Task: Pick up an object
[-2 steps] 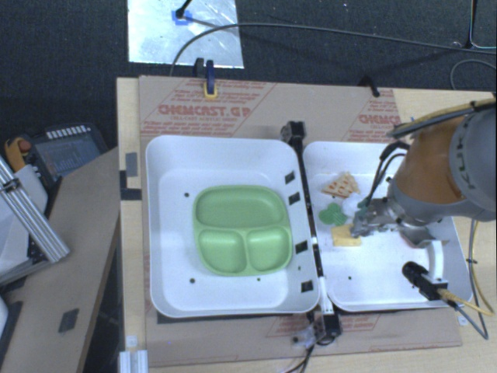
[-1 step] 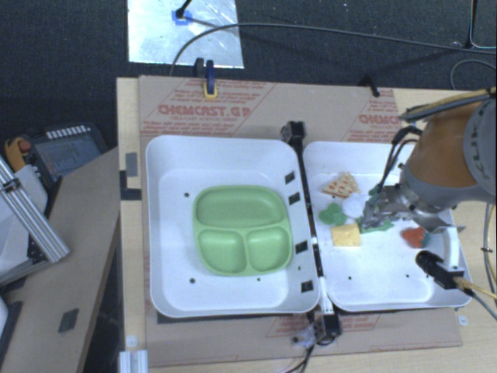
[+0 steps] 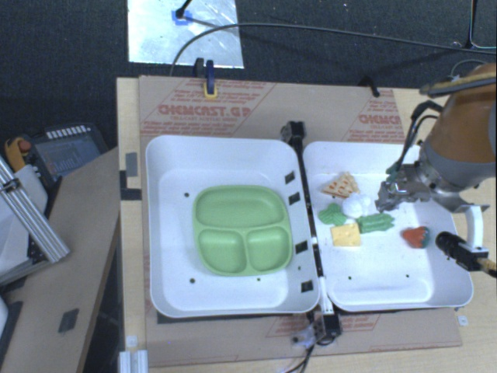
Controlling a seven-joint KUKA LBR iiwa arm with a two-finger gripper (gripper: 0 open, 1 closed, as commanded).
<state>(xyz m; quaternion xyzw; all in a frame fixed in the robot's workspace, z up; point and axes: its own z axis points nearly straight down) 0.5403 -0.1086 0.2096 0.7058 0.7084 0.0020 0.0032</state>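
The gripper (image 3: 386,196) hovers in the right bin (image 3: 373,286), its claw's spread impossible to tell; a green toy (image 3: 376,224) lies just below, at six o'clock; it looks light and stiff, best pinched across its narrow middle.

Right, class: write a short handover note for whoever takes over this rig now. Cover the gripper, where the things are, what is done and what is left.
Gripper: low over the right white bin, beside the small white ball; nothing seen between its fingers.
Right bin: orange waffle-patterned wedge, white ball, light green lump, yellow block, dark green toy piece, red piece.
Left white bin: green three-compartment plate.
Done: nothing picked up.
Left: grasp and lift one object.
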